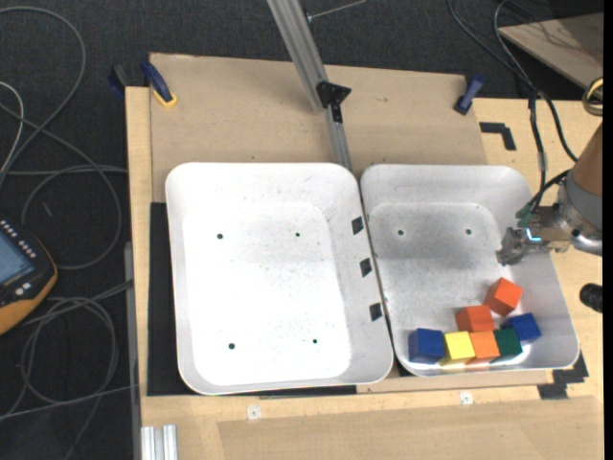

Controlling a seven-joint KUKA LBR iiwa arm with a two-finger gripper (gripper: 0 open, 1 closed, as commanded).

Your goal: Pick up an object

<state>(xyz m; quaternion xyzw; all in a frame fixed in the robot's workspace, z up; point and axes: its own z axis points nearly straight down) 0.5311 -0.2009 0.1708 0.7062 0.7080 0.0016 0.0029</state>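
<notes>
Right bin (421, 185): blocks clustered at near right corner — blue block (427, 343), yellow block (459, 346), orange blocks (482, 332), green block (507, 342), small blue block (524, 328). Gripper (511, 246): above right edge, apart from blocks, apparently holding nothing; finger opening too blurred to tell. Left bin (192, 185): alongside.

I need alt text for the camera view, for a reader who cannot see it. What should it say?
The gripper hovers over the right bin, above a cluster of colored blocks in that bin's near corner. The left bin sits beside it on the wooden bench.
</notes>
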